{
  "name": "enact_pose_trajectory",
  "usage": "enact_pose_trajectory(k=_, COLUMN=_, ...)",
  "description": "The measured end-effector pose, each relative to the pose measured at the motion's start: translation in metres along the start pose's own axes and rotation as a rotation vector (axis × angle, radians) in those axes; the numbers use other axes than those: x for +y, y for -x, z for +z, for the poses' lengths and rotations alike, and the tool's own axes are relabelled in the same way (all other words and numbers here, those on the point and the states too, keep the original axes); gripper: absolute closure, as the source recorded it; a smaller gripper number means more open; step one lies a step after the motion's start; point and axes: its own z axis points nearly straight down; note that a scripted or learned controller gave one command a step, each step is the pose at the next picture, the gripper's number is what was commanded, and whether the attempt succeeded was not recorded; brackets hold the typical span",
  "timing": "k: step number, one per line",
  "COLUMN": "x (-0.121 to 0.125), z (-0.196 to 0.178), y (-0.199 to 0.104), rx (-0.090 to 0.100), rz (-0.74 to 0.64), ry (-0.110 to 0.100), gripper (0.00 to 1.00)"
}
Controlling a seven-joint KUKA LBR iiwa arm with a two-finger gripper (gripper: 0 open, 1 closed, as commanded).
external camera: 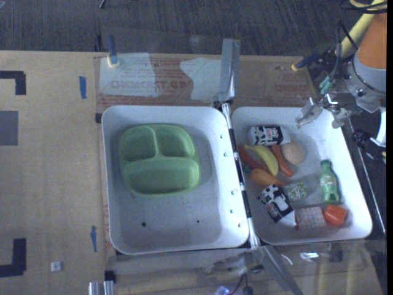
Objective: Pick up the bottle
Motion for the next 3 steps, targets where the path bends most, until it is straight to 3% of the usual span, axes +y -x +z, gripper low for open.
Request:
enact_pose_trajectory(k=1, x=-0.059, z=0.096, y=0.064, rx=0.001, rz=-0.105, ry=0.001, gripper=0.00)
enact_pose_trajectory(k=2, x=-0.048, z=0.171, y=0.077, rx=0.008, rz=-0.052, ry=0.011, gripper=0.00)
enact_pose_trajectory(k=3, x=-0.049, z=0.162, y=0.080, rx=0.002, rz=-0.049, ry=0.012, gripper=1.00)
